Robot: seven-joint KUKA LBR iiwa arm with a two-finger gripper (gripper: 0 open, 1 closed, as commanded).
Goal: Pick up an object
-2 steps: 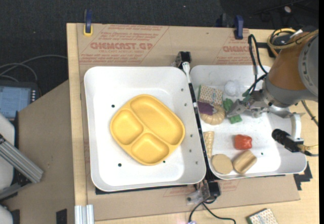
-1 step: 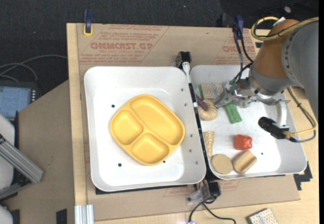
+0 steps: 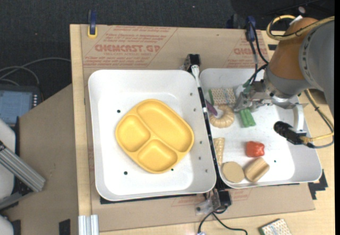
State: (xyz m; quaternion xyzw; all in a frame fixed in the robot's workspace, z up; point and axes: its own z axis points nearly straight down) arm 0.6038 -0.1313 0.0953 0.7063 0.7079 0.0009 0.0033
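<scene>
Left bin (image 3: 101, 122) has a yellow divided plate (image 3: 154, 134), mid-bin. Arm (image 3: 297, 64) reaches into right bin (image 3: 297, 170) from the right; gripper (image 3: 245, 99) low near bin's back, just above green block (image 3: 247, 117), beside a ring-shaped pastry (image 3: 223, 118). Red piece (image 3: 255, 149), tan cylinder (image 3: 256, 169), round cookie (image 3: 232, 171) sit nr front.

On the desk (image 3: 159, 42) two bins are sitting side by side. A divided plate (image 3: 154, 135) is lying in the left bin (image 3: 101, 90). In the right bin (image 3: 303, 167), the tool (image 3: 241, 102) is hanging over the far left corner, perhaps touching a block (image 3: 247, 118); nearer lie a pepper (image 3: 255, 149), a cork (image 3: 256, 169) and a disc (image 3: 232, 172)
</scene>
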